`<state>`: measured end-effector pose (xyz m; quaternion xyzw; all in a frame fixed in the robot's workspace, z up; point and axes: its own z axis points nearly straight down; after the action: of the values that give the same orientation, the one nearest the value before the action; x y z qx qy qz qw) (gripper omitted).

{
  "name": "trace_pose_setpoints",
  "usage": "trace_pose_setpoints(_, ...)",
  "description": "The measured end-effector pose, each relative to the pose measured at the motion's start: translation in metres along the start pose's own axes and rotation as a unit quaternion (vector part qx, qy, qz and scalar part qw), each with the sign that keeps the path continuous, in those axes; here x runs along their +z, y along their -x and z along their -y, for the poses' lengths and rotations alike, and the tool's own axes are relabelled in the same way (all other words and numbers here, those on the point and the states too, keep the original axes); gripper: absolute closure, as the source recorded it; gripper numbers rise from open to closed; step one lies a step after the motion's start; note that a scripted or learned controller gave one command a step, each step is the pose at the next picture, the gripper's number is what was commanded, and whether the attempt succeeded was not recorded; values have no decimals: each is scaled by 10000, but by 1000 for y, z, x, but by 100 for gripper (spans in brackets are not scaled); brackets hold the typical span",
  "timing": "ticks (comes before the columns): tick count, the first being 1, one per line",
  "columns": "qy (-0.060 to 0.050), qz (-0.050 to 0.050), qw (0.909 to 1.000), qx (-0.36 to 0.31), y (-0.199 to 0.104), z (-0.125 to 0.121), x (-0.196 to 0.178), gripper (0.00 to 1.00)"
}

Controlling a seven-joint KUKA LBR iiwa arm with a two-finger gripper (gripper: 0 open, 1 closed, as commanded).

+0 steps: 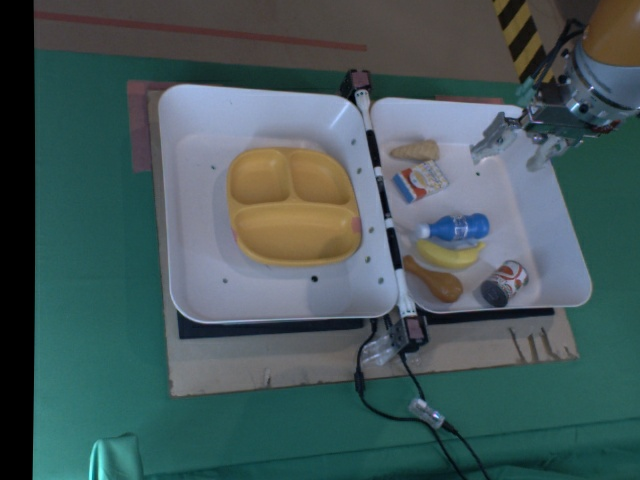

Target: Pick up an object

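My gripper (pixel 514 149) hangs over the far right part of the right bin (pixel 555 223), open, with nothing between its fingers. In that bin lie a tan pastry-like piece (pixel 415 151), a small red and white carton (pixel 421 181), a blue and white bottle (pixel 455 228), a yellow banana (pixel 449 256), a brown drumstick (pixel 434 280) and a small can (pixel 503 283). The pastry piece sits left of the gripper, and the rest lie nearer the front.
The left bin (pixel 195 258) holds a yellow divided plate (pixel 292 205). A black hinge strip (pixel 382 208) runs between the bins. Cables (pixel 420 408) trail off the front of the cardboard base. Yellow-black hazard tape (pixel 512 13) marks the floor at the back right.
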<state>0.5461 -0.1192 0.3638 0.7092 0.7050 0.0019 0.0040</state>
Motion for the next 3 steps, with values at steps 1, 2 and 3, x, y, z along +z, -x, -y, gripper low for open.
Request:
trace_pose_setpoints(1, -11, 3, 10000, 5, 16, 65, 52, 0)
trace_pose_setpoints(2, -23, 0, 10000, 9, 27, 67, 101, 0)
trace_pose_setpoints(3, 100, 14, 9999, 10, 34, 71, 159, 0)
